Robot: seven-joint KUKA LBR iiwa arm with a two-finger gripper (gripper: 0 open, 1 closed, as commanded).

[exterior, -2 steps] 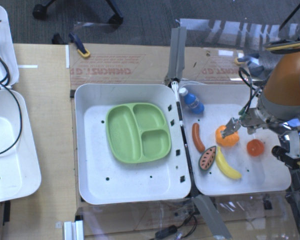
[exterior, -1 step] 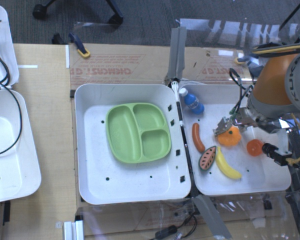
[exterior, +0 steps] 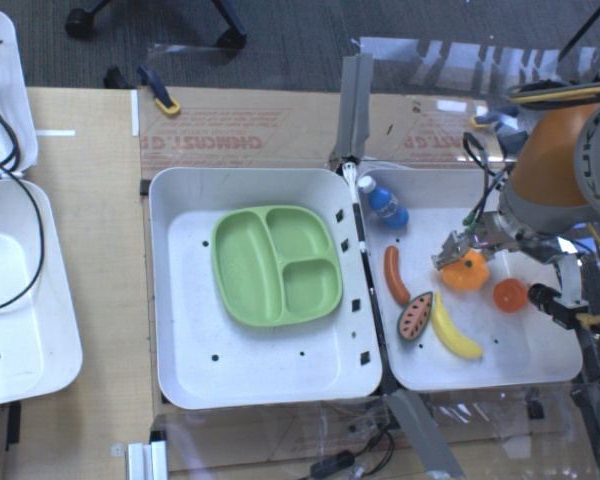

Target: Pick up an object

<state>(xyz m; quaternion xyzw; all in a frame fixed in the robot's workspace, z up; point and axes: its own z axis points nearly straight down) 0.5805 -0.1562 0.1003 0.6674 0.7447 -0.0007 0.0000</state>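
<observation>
green, a three-compartment plate lies in the left bin, its long axis running roughly top to bottom of the view. in the right bin, a blue bottle sits in the upper left corner. below it a red sausage lies lengthwise, nearly upright in the view and tilted slightly. a watermelon slice rests just below it, touching the yellow banana, whose long axis slants from upper left down to lower right. the orange pepper-like fruit, with a bit of green on top, sits directly under the pincer, which is pressed down at its upper left edge; whether its fingers grip the fruit cannot be told. an orange ball lies just right of the fruit. the grey arm reaches over the worktop from the right.
</observation>
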